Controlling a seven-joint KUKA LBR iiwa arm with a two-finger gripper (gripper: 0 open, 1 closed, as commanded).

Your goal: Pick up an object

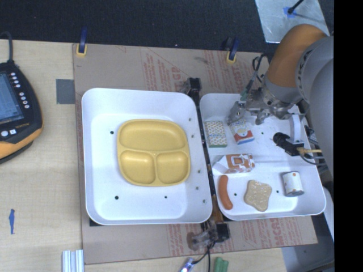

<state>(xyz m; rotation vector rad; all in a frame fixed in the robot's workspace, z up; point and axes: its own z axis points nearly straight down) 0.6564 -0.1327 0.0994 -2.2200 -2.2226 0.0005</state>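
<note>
Closest edge of the right bin (pixel 269 152): a sausage (pixel 225 192) at about 7 o'clock, a slice of toast (pixel 258 195) at 6 and a little silver can (pixel 291 183) at 4. Mid-bin there's an orange-and-white packet (pixel 240 163). Further back, a green-dotted packet (pixel 215 133) sits at 10 o'clock with a small red-and-blue carton (pixel 244 135) near it. The gripper (pixel 241 111) is right at the carton's 12 o'clock. Honestly can't tell how far open it is or if it's got anything. The left bin (pixel 102 197) has a yellow divided plate (pixel 153 152) in it.
</note>
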